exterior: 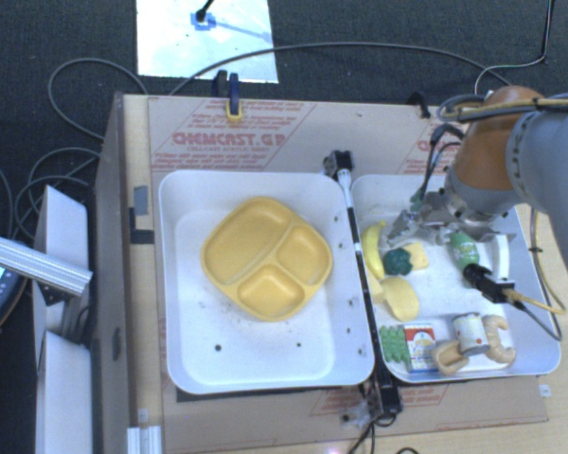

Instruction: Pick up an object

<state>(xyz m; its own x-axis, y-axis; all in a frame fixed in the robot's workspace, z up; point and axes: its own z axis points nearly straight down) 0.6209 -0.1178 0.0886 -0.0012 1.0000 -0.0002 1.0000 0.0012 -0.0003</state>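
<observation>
The bench (265, 130) fills the middle of the frame, its brown board printed with red lettering. On it sit two white bins side by side. The left bin (185, 348) takes the centre of the picture, and the right bin (540, 343) lies at centre right.

The arm (549, 154) comes in from the right edge, grey with its orange band (483, 149) at upper right, and leans down over the upper part of the right bin.

A yellow tray (267, 256) with three compartments lies tilted in the middle of the left bin.

The gripper (409, 227) hangs low over the upper left part of the right bin, just above the green piece; whether its claw is apart or together cannot be told.

In the right bin, a banana (371, 247) lies along the left wall. Just right of it sits a dark green piece (397, 262) touching a small yellow block (416, 255). Below these is a yellow lemon (401, 298). A green bottle (464, 249) lies under the arm. At the lower edge are a small box (410, 345), a can (470, 329) and a tan pretzel shape (473, 348).
</observation>
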